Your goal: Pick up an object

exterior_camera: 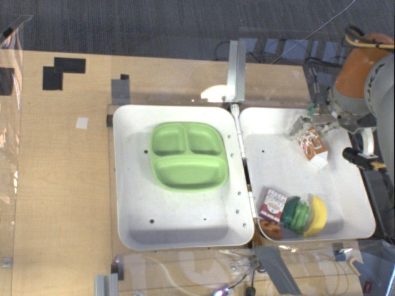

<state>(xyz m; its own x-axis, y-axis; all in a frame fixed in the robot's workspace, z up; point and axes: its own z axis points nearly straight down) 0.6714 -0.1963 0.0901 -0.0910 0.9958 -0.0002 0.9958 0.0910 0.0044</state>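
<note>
Camera view finds the gripper (316,117) at the upper right, just above a small white-and-orange carton (313,147) lying tilted in the right bin (271,165); its grip state I cannot tell. Descending squarely over the carton's narrow sides looks wisest

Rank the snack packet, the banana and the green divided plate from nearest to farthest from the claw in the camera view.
From the claw, at the right bin's far side:
1. Snack packet, just below it in the right bin.
2. Banana, at that bin's near edge.
3. Green divided plate, across in the left bin.
</note>
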